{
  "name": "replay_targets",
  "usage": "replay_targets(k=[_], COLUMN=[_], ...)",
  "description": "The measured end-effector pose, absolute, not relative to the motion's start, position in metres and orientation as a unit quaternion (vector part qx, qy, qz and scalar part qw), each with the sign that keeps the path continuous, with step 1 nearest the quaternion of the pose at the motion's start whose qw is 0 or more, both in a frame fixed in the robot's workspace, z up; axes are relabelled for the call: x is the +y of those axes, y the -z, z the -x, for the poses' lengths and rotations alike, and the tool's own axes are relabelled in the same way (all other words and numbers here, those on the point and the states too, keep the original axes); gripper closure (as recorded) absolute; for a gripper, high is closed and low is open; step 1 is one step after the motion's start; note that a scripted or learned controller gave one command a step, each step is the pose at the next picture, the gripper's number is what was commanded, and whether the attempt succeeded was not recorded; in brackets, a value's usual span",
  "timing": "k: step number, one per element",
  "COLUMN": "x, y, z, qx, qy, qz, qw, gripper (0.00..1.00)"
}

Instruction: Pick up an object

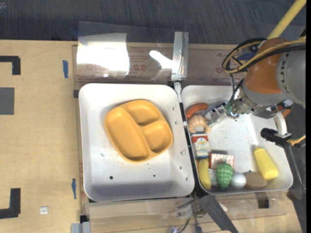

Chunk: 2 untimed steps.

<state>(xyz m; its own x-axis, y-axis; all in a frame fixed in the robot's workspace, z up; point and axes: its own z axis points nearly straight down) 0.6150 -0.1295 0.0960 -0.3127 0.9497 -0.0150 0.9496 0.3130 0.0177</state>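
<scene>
A pale wooden worktop (34, 144) sits in front of dark carpet, carrying two shallow white bins side by side. The left white bin (92, 178) holds a yellow-orange plastic divided plate (138, 129). The right white bin (284, 181) is where my targets are, crowded along its left wall and near edge.

My jaws (228, 109) hang low over the far left part of the right bin, under my grey arm with its orange band (262, 76). From this angle I cannot tell how they stand, wide or narrow, and I see nothing held there.

The nearest things lie just left of my jaws and a little toward the near edge: an orange-red sausage-shaped toy (196, 109) with its long axis running roughly left to right, and just nearer the camera a tan ridged shell-like piece (198, 124). Below those is a small red-and-white carton (200, 145), then a cluster at the near edge: a green knobbly toy (224, 174), a small white ball (238, 180) and a brown rounded piece (255, 179). A yellow plastic bottle-like cylinder (265, 162) lies well apart toward the right, its long axis running from the far side toward the near right.

I judge the sausage toy the shortest reach: a small shift left, closing across its short width.
</scene>
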Motion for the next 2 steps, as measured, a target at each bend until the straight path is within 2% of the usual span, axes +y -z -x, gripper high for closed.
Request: replay_targets(k=[1, 2], x=[-0.087, -0.097], y=[-0.187, -0.119], z=[-0.62, -0.618], qx=[0.713, 0.761], qy=[-0.002, -0.0079], qz=[-0.701, -0.649], qw=[0.002, 0.014], gripper=[0.0, 0.0])
